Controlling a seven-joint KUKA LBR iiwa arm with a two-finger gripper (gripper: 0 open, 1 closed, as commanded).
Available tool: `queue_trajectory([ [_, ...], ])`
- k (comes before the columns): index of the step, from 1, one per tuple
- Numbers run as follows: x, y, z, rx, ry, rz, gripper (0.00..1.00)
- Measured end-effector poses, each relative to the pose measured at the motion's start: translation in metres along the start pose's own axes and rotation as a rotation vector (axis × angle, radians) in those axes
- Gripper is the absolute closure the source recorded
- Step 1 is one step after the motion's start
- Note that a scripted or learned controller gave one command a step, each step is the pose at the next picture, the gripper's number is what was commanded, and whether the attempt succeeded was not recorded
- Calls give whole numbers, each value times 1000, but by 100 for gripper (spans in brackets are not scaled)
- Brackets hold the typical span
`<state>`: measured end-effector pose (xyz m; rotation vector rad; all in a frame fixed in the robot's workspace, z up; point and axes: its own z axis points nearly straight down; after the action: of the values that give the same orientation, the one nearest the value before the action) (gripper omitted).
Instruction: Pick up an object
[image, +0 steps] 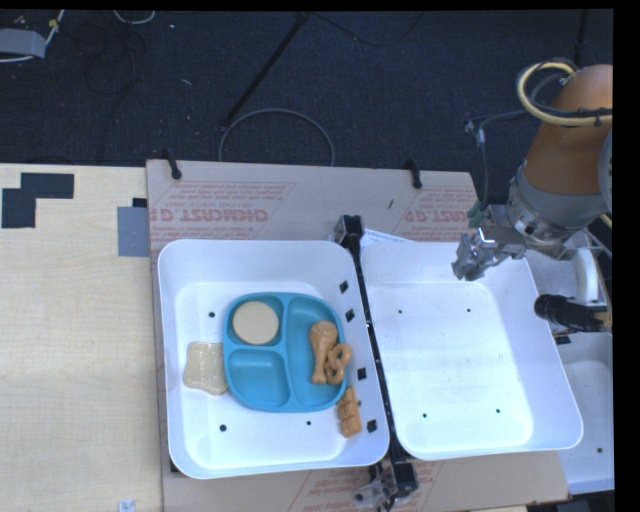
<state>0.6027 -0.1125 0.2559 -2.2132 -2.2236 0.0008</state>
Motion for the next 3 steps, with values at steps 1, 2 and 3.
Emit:
queue_trajectory([
  [1, 48, 5, -3, -1, -1, 1, 100],
  [2, 101, 14, 6, 0, -2, 1, 100],
  [3, 149, 2, 15, 2, -1, 1, 100],
])
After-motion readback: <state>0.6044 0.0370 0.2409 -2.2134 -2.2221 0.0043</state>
